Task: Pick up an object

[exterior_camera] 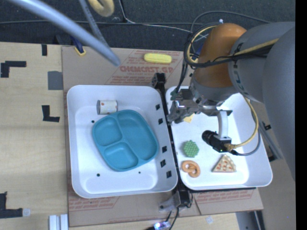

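My gripper [179,111] is lowered into the right bin [249,176] near its far left corner, beside the divider between the bins. Something small and yellow [188,120] shows just under the fingers; whether it is held cannot be made out. In the same bin lie a green bumpy ball [191,148], a pretzel [190,168] and a pizza slice toy [224,165]. The left bin [81,176] holds a blue divided plate [124,139] and a small white can [107,106] lying on its side.
A yellow corn-like toy [157,58] lies on the cardboard behind the bins. A grey pole [62,18] slants across the upper left. The arm's wrist with its orange band [221,56] and cables hangs over the right bin's far half.
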Motion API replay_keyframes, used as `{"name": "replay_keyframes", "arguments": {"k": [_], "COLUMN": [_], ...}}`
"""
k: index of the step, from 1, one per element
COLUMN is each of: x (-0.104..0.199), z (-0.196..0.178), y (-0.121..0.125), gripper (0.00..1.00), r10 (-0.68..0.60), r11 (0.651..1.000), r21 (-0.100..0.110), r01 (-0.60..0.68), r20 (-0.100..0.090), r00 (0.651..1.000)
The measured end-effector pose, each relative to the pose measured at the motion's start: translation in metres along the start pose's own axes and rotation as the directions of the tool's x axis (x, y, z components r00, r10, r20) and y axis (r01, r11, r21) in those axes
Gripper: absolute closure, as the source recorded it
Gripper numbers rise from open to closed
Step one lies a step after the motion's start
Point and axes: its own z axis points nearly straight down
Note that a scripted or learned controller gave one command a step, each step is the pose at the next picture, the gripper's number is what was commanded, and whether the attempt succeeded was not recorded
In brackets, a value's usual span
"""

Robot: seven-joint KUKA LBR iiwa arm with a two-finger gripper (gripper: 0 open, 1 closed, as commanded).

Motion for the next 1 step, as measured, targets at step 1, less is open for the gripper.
{"name": "replay_keyframes", "arguments": {"k": [1], "x": [0.0488], "z": [0.0059], "y": [-0.0064], "gripper": [1.0], "r10": [0.0], "r11": [1.0], "r21": [0.0], "r01": [0.0], "r20": [0.0], "r00": [1.0]}}
